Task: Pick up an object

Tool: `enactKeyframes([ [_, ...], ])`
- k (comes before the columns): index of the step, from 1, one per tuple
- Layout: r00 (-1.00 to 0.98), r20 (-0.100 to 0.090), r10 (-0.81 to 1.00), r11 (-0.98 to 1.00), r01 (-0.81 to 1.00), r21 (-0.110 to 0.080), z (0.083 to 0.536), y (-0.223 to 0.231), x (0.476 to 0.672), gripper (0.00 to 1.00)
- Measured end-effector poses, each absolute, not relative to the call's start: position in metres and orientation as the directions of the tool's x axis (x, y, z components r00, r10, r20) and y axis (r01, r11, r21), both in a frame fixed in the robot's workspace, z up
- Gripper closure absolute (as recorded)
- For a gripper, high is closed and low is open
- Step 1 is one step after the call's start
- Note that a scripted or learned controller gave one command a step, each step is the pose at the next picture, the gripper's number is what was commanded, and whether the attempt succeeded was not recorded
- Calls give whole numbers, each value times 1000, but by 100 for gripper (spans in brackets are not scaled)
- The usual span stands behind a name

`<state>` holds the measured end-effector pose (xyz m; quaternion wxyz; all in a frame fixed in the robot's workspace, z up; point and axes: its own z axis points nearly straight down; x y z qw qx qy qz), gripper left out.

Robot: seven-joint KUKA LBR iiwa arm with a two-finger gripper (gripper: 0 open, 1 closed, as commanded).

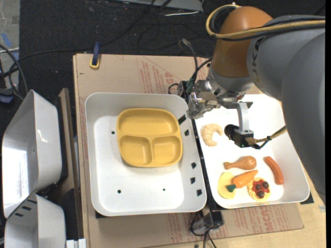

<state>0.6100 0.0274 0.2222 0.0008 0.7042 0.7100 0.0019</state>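
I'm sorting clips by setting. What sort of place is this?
Probably a robotics lab test bench, not a kitchen: a robot arm reaches over a white bin of what looks like toy food, on a cardboard sheet, with loose cables trailing behind.

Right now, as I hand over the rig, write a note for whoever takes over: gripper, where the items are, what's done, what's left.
Gripper: low over the near-left corner of the right bin, just above the croissant. I cannot tell whether it is open or shut.
Right bin: croissant, drumstick, sausage, carrot and a red-topped toy, all lying on the floor of the bin.
Left bin: a yellow divided plate.
Done: approach only; nothing is lifted.
Left: grasp and lift one item. The croissant is closest.
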Motion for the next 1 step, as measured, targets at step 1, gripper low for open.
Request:
enactKeyframes([
  [1, -8, 2, 1000, 8, 1000, 3, 228, 72, 629, 100],
])
